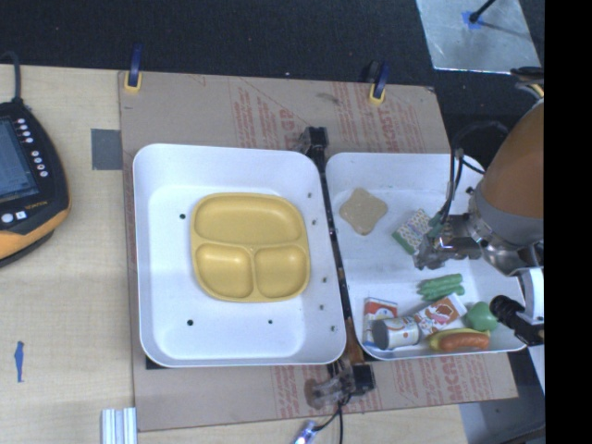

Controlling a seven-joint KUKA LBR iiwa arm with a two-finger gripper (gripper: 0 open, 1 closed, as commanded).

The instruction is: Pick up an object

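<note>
- Gripper (pixel 433 252) hangs low in the right bin (pixel 388 169), beside a green-patterned packet (pixel 411 230); whether its claw is apart or together, I cannot tell.
- Yellow 3-compartment plate (pixel 250 246) lies in the left bin (pixel 162 248).

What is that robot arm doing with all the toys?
It is trying to pick one up. Its gripper is low in the right bin, beside a small green packet and just above a green bean toy. Nothing is lifted yet. The left bin has a yellow divided plate.
</note>
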